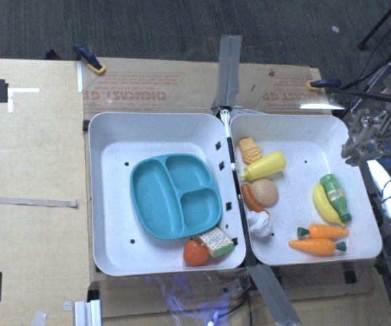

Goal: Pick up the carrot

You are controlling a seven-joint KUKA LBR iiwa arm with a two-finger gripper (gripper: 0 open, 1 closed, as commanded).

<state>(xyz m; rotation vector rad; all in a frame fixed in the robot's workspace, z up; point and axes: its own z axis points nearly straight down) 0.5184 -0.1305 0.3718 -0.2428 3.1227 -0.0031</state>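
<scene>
Part in view: the arm's gripper, seen at the picture's right edge.
Colour: dull grey metal, with darker shadowed gaps between its pieces.
Shape: a crowded, angular cluster of small brackets and thin rods rather than a smooth casing; the fine detail is blurred.
Cables: thin black cables run across to the top of the cluster, and more dark lines cross the corner above it.
Pale piece: a glossy white strip with a bluish sheen lies just below the cluster; whether it belongs to the arm cannot be told.
Markings: too small and blurred to read.
</scene>
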